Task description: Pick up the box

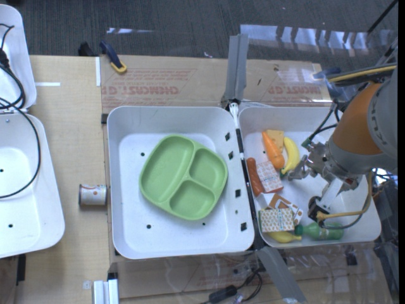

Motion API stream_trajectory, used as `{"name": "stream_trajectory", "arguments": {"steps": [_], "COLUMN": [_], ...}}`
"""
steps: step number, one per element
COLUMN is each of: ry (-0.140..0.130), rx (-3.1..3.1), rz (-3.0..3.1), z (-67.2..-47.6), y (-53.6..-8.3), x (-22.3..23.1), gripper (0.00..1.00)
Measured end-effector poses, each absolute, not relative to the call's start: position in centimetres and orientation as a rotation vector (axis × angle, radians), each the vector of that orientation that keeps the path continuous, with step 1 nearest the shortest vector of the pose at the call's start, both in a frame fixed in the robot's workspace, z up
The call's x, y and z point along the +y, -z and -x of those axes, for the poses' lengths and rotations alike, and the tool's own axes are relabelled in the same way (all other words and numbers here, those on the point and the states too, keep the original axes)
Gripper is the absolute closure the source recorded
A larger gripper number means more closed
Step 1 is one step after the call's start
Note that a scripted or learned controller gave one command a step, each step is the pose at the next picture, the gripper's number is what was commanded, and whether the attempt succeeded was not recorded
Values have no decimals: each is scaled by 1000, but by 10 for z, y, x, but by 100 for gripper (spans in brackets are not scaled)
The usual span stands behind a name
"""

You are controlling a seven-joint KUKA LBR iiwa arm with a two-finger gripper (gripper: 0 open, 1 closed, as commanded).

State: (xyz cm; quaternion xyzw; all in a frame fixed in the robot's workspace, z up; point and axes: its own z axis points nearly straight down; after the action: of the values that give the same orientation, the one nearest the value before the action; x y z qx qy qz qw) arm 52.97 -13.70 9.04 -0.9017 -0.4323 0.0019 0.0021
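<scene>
Counter (69, 75) first, as I read it from my seat: it carries two white bins side by side, and the left bin (120, 170) has a green divided plate (183, 177) lying near its middle. The right bin (373, 223) is crowded, and the arm (361, 132) comes in from 3 o'clock with its orange band over that bin's far side. The gripper (302, 168) hangs low just beside a banana (291, 154) and a carrot (273, 149), and I cannot tell whether it is released or clenched; nothing sits visibly in it. The box (276, 220) I take to be the small patterned carton toward 6 o'clock in the right bin, touching a second yellow piece (281, 237) and near a green bottle (326, 233). A flat packet (268, 176) and a red stick-like item (254, 175) lie between it and the carrot. My worry is clutter: a descent here could catch the banana or packet instead, or nudge the box against the bin wall. A second small carton (283, 203) partly overlaps the box, so its edges are hard to separate, and the arm covers the bin's 3 o'clock side.
</scene>
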Motion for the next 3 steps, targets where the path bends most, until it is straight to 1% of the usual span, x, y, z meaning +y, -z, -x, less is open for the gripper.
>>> {"name": "stream_trajectory", "arguments": {"steps": [1,2,3], "ry": [-6,-5,-9], "rx": [-1356,-996,-925], "rz": [2830,2979,2999], "z": [-530,-538,-502], "y": [-90,-191,-111], "x": [-137,-74,-99], "gripper": [0,0,0]}}
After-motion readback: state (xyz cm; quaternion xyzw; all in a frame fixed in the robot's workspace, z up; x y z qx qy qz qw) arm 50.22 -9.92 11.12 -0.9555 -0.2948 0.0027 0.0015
